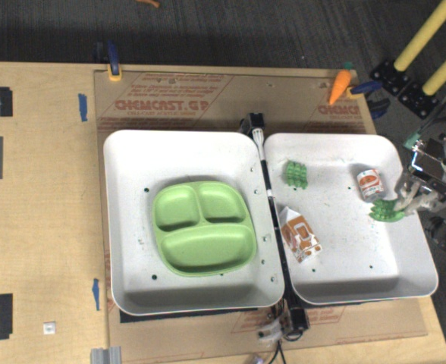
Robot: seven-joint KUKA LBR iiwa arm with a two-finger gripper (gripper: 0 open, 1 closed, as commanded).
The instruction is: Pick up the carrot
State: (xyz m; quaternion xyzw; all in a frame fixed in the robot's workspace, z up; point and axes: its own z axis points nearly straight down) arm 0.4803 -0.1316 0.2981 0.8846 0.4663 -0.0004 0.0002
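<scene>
Orange carrot (339, 86) lies on cardboard (170, 101) printed, seemingly, "CHEMCAST" (tool (413, 196) grip state impossible to tell).

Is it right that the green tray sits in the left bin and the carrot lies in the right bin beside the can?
Not quite. The green tray does sit in the left bin, but the carrot is not in the right bin. The camera view shows it outside both bins, on the cardboard beyond the right bin's far edge. The can is inside that bin.
</scene>
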